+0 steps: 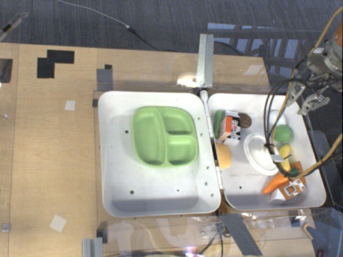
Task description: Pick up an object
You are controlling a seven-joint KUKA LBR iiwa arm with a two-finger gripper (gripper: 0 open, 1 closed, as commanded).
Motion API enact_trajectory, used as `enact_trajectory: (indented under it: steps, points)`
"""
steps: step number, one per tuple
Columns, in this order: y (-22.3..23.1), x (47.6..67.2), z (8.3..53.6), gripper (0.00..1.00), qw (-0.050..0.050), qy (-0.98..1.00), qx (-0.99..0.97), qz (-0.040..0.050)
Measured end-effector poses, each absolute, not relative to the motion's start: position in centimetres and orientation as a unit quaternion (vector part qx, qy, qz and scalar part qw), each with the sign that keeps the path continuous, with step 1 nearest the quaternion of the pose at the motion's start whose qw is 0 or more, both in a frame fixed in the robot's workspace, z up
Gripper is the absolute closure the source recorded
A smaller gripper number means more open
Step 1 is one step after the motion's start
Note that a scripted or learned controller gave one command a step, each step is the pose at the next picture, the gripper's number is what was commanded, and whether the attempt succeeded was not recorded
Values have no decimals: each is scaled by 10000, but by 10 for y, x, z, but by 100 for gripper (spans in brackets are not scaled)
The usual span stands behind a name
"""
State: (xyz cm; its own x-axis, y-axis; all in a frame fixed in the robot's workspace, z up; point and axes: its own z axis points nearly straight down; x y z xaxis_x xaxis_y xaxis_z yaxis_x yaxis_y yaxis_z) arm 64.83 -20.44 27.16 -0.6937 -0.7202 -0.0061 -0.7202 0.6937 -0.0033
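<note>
**Small toy food in the right bin, gripper waiting above its far right corner**

We see the gripper (306, 96) hanging over the far right corner of the right bin (236, 194), its two fingers spread apart with nothing between them. The candidates all lie in this bin: a carrot (276, 183) near the front right corner, a green ball (282, 133) by the right wall, a yellow piece (284, 151) just in front of it, a white bowl (258, 153) mid-bin, a yellow-orange round piece (223, 156) against the left wall, and a small printed carton (231, 129) toward the far left. The left bin (115, 159) carries a green divided tray (163, 135).

We judge these to be light, stiff plastic toys, likely smooth and prone to slipping. The carrot looks the easiest: we would close across its thicker middle, fingers square to its length. The ball may squirt out unless pinched across its widest line. Dark cables (270, 116) trail over the bowl and could snag.
</note>
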Motion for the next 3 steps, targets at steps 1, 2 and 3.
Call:
enact_trajectory:
  steps: [1, 2, 3]
  points:
    - [-205, 588, 142, 100, 21, 7821, -6231, 0]
    - [-145, 672, 217, 100, 45, 8309, -5564, -4]
    - [-155, 669, 260, 100, 31, 7577, -6526, -5]
